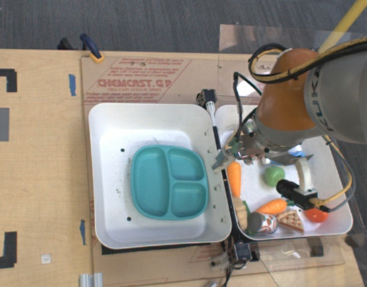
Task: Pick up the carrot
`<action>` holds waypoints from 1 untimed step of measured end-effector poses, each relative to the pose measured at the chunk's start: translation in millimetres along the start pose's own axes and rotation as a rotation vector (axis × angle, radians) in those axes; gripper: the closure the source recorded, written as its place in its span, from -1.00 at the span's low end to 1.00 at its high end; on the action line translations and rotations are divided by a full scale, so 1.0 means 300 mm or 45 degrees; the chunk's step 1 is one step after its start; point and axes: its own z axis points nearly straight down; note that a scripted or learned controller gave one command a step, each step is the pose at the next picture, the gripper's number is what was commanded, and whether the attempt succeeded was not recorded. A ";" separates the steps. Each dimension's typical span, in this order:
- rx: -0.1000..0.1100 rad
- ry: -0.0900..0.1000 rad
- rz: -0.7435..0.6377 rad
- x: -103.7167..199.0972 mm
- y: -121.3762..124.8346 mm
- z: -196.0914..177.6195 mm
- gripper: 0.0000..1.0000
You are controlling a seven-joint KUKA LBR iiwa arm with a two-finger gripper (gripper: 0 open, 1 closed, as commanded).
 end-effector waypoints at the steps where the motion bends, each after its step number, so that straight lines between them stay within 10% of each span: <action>1: 0.000 0.000 0.000 0.000 0.000 0.000 -1.00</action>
